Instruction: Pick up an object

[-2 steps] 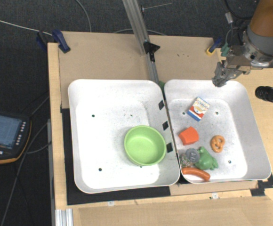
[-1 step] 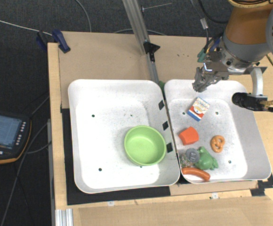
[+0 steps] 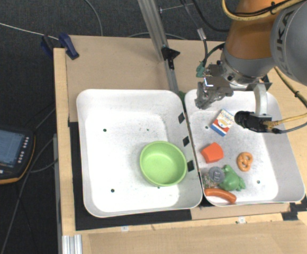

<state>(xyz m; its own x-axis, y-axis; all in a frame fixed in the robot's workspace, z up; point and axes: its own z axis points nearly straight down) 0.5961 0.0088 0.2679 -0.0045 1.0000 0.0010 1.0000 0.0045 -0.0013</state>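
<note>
The table is taken first: a tan board on which two white bins are set side by side. The grey arm with its orange band is seen reaching in from the right of the view, and the jaws are held at its end, over the far left corner of the right bin. Whether the jaws are spread or pressed together cannot be told from this angle, and nothing is seen pinched between them.

The left bin is spread out to the left of the jaws in the view. A slanted metal post is planted on the table beyond the jaws and to their left. A handheld pendant is laid on the dark floor, well apart from the jaws and far to their left.

A green bowl is seated upright in the left bin, nearer the camera than the jaws and to their left, close to the wall shared by the bins.

Now the loose things, all found in the right bin and all nearer the camera than the jaws. A green toy is placed well apart from them, toward the near edge. An orange block is set almost straight in front of the jaws, midway down the bin. A small box, white with blue and red, is laid tilted just beside the jaws, nearest of all. A red-orange sausage is laid along the near rim, farthest from them. A pretzel is seen right of the block. A grey disc is tucked against the toy.
</note>
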